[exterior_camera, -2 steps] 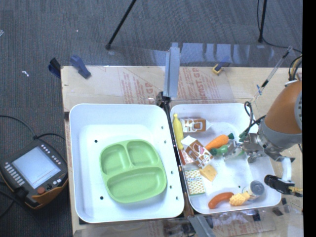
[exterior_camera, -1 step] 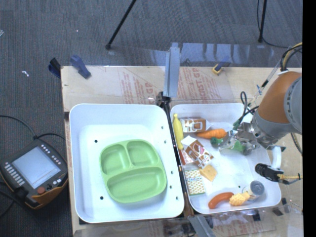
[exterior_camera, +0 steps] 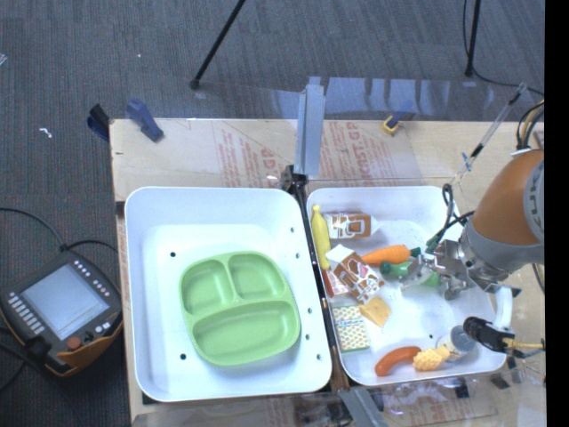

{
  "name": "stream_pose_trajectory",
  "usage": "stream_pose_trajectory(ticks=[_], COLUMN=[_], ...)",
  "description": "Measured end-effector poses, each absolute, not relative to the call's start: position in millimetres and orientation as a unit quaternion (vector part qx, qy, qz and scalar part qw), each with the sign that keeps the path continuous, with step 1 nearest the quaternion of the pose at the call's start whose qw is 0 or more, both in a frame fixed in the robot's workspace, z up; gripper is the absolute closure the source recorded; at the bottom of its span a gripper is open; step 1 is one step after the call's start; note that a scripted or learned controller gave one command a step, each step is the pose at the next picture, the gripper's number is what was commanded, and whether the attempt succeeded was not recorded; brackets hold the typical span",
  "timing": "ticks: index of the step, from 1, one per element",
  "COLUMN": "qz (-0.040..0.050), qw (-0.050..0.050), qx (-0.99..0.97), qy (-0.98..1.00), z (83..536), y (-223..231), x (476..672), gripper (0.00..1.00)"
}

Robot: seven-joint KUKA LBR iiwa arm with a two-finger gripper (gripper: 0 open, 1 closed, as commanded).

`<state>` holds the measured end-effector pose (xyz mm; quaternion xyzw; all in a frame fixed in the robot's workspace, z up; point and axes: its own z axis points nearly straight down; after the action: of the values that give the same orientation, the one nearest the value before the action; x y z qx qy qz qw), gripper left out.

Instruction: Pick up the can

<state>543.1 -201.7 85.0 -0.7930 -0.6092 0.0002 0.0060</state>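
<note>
Claw hung low in the right shallow white bin, open or closed I could not tell, while the small grey metal can sat toward the bin's near edge from it, just beside the yellow toy corn cob.

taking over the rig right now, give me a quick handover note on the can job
Gripper: low in the right bin, just right of the carrot; grasp state unclear, no can seen in it.
Can: not certain; the grey round-ended item by the corn, near the bin's front right corner, may be it.
Done: no pick visible.
Left: confirm the can, grasp, lift.
</note>
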Motion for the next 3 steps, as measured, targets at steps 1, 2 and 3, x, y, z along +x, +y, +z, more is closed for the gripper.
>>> stream_pose_trajectory(ticks=[1, 2, 3], qz=[0.0008, -0.0001, 0.0], qw=[0.004, 0.005, 0.006], qx=[-0.779, -0.787, -0.843], qy=[-0.627, -0.617, -0.538], z=[84.7, 84.9, 83.9], y=[-201.6, -203.0, -197.5], x=[518.1, 497.5, 617.2], gripper=[0.0, 0.0, 0.0])
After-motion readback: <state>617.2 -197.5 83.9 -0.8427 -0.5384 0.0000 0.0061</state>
